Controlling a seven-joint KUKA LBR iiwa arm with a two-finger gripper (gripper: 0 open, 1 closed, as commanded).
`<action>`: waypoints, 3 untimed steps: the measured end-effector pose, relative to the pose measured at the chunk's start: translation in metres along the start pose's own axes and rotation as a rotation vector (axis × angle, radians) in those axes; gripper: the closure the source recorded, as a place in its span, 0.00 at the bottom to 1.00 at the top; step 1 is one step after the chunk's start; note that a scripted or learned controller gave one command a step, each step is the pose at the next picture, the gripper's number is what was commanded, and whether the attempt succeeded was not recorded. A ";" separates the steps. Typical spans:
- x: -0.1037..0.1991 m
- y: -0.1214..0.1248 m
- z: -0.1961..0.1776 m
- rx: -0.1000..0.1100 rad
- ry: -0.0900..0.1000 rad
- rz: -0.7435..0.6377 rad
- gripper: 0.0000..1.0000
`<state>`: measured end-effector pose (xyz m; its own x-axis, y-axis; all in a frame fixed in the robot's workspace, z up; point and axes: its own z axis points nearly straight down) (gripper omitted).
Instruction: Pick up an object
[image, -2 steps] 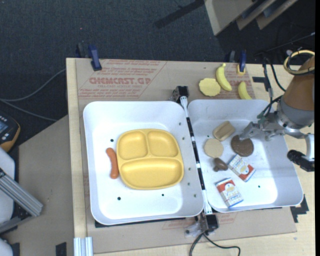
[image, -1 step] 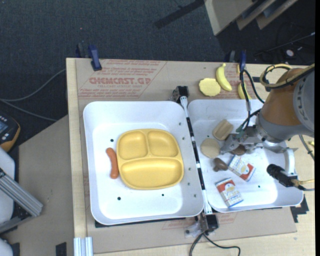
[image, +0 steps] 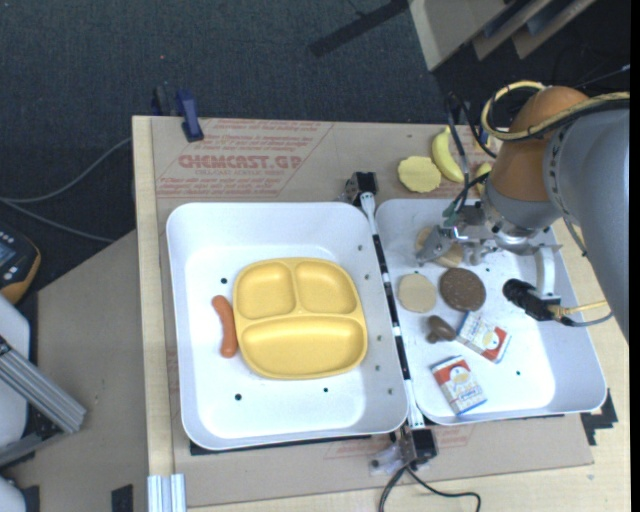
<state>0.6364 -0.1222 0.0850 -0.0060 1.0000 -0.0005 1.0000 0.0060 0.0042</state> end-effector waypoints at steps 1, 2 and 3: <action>-0.011 0.032 0.000 -0.001 -0.001 0.004 0.00; -0.029 -0.024 0.000 0.010 0.002 0.008 0.00; 0.006 0.031 0.000 -0.002 -0.001 0.001 0.00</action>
<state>0.6677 -0.1165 0.0852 -0.0050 1.0000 -0.0013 1.0000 0.0050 0.0062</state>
